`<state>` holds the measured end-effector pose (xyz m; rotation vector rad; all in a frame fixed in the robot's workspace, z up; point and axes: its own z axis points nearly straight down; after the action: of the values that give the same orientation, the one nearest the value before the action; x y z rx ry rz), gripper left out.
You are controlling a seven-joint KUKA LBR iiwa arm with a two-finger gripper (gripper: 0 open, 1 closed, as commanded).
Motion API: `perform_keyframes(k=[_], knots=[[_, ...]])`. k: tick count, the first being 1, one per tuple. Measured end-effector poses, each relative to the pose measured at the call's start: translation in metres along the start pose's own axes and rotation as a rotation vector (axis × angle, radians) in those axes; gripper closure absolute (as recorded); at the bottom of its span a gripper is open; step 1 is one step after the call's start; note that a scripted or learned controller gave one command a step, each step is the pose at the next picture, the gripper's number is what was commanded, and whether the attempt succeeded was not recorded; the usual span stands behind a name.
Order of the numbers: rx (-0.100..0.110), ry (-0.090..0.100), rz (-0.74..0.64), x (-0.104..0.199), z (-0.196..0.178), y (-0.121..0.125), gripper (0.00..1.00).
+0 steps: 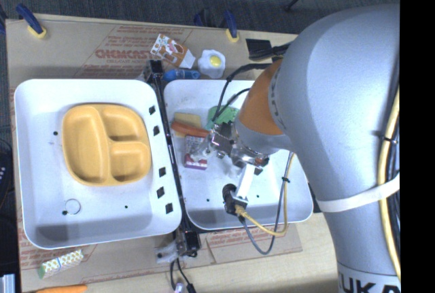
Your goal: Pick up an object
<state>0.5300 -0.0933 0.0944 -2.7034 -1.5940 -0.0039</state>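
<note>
Gripper (216, 142) low in right bin (204, 220) over small packet (196, 152) beside orange carrot (189, 127); grip state unclear. Yellow tray (105, 143) in left bin (41, 149).

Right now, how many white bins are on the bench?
2. The left bin holds a yellow divided tray. The right bin sits beside it, with small items inside and the arm reaching over it; the arm hides part of that bin.
</note>
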Motion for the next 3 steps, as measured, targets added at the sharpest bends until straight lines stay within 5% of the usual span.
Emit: perform_keyframes(k=[1,2,3], knots=[[-0.003,-0.001,-0.045,0.032,0.000,0.056,0.00],[0.005,-0.003,-0.228,0.012,-0.011,0.046,0.00],[0.005,-0.003,-0.455,-0.021,0.003,-0.041,0.00]])
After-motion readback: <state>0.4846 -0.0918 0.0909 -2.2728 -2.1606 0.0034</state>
